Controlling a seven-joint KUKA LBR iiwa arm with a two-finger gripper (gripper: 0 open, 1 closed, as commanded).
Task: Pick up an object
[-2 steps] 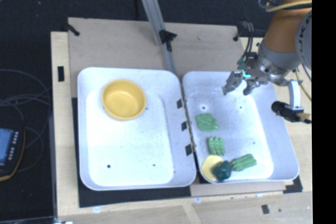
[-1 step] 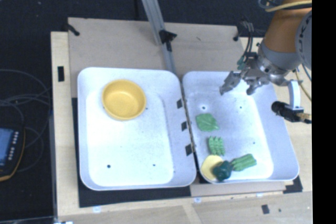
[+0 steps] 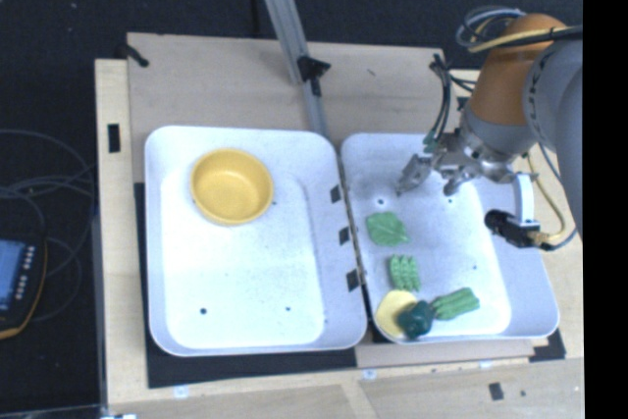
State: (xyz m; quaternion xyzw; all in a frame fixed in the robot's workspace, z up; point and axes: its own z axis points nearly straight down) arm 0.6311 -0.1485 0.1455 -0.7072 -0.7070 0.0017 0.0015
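1. Pale wood table (image 3: 226, 74) on a dark floor carries two shallow white bins side by side, seen from above at a slant.
2. Right bin (image 3: 510, 285) holds the candidate objects: a green leaf-shaped piece (image 3: 387, 229) near its left wall, a ridged green block (image 3: 403, 271) just below it, and, at the near edge, a small yellow cup (image 3: 392, 311) touching a dark teal ball (image 3: 417, 320), with a green pickle-like piece (image 3: 454, 303) just beside them.
3. End effector (image 3: 432, 175) hangs over the far part of the right bin, fingers spread apart with nothing between them, well apart from the green items.
4. Grey arm with orange band (image 3: 510, 78) reaches in from the right.
5. Left bin (image 3: 245, 309) carries a yellow bowl (image 3: 232, 185) in its far left corner.
6. Grey metal post (image 3: 280, 0) rises behind the bins.
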